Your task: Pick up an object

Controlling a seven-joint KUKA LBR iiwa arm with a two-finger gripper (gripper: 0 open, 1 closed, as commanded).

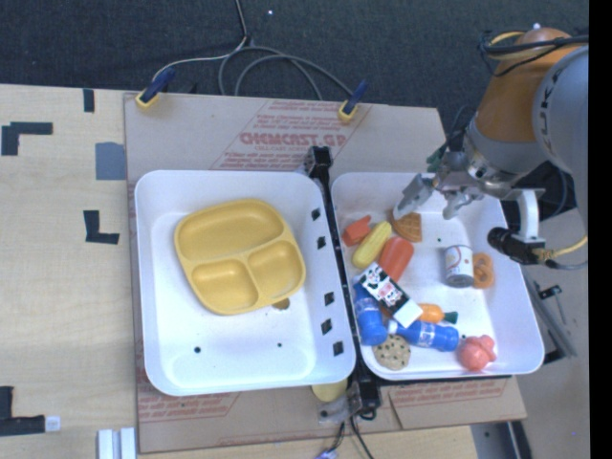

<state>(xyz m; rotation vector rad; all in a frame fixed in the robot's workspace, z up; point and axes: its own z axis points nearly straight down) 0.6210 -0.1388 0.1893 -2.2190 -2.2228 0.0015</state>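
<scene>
Clearly printed in red along the brown board [287,142] under the bins is "CHEMCAST GP", with smaller red lines below it too small to read. That board lies on the wooden counter [57,285], which carries black angular marks at its 9 o'clock side.

Going left to right, the left bin [163,352] holds a yellow divided plate [239,254] with three compartments, tilted a little, its big compartment toward 11 o'clock. A black strip of clips [330,275] joins the two bins.

The right bin [521,342] is crowded. Near its 10 o'clock corner lie an orange carrot [357,229], a yellow banana [371,244] and an orange-red pepper [394,256], close together. Below them is a small black-and-white carton [381,287] whose printing cannot be read, then a blue bottle [427,335] lying on its side toward 6 o'clock, with a chocolate-chip cookie [392,352] just beside it. A pink ball-like toy [476,352] sits at 5 o'clock. A silver can [458,265] lies toward 3 o'clock, touching a brown pretzel [483,270].

At 12 o'clock in this bin the gripper [435,199] hangs with its fingers [413,197] spread apart, nothing between them, just beside a brown biscuit [408,226].
</scene>
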